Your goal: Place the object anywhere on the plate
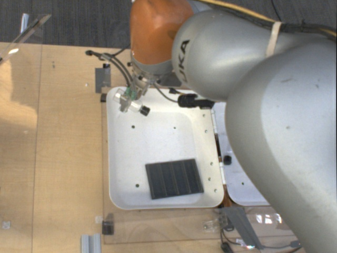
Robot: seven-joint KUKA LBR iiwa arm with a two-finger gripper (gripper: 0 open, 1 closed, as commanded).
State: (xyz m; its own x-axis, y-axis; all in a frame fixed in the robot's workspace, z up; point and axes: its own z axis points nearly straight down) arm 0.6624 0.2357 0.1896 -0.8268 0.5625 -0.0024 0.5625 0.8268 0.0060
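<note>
A dark grey ribbed plate lies flat in the near half of the left white bin. My gripper hangs low over the bin's far left corner, well behind the plate. A small greenish piece sits at the gripper's tip, and whether it is a held object or part of the tool is unclear. The grey arm with its orange band covers the upper right of the view and hides most of the right bin.
A sliver of the right bin shows under the arm, with a small black bit at its left edge. Black cables and a bracket lie behind the left bin. The wooden bench stretches to the left.
</note>
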